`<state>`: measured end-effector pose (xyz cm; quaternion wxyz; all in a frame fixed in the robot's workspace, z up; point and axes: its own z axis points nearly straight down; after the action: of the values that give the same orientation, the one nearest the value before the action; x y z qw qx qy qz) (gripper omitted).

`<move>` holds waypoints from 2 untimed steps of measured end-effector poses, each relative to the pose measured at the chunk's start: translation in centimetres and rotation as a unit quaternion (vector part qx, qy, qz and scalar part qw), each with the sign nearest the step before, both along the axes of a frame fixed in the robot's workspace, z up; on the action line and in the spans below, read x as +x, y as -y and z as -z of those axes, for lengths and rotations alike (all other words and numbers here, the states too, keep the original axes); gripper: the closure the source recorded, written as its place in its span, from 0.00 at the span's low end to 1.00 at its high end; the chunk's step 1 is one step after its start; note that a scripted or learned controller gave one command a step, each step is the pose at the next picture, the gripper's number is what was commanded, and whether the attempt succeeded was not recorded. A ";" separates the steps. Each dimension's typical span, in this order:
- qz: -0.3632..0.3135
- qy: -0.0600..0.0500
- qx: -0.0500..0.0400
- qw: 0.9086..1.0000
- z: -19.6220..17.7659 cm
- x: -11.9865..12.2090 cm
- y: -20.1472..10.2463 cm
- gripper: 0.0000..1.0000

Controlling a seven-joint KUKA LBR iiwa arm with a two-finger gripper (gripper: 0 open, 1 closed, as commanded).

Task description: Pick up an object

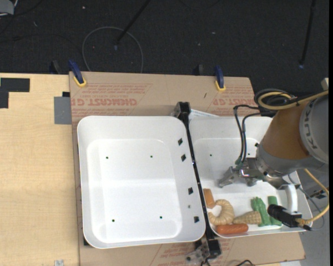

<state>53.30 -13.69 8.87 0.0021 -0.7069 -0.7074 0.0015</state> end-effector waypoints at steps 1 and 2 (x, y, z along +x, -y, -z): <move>0.001 0.002 0.000 1.000 -1.3 0.1 0.1 1.00; 0.001 0.004 -0.001 1.000 -5.6 -0.3 0.0 1.00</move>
<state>52.96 -13.70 14.46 -0.0012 -0.7073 -0.7069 -0.0009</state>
